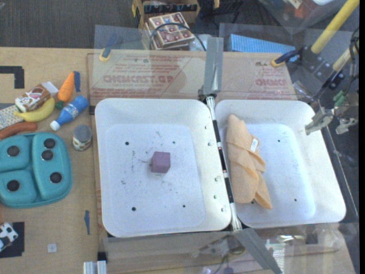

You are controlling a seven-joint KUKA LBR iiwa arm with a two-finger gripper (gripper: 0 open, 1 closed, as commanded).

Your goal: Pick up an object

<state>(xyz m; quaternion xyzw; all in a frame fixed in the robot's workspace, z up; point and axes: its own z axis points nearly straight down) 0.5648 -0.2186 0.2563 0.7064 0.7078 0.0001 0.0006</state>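
Observation:
A small purple cube [160, 162] lies near the middle of the left white bin [108, 124]. A folded tan cloth [245, 160] stretches along the left side of the right white bin [308, 210]. My gripper [328, 124] hangs over the right bin's far right rim, well away from both objects. It looks open, with nothing between its fingers. Part of the arm is cut off by the right edge of the view.
Left of the bins on the bench lie a teal tray [33, 168], a small can [82, 137], a toy bottle [68, 113], a banana [35, 113] and a carrot [67, 87]. A metal divider [219, 153] separates the bins. A cardboard box [166, 16] stands behind.

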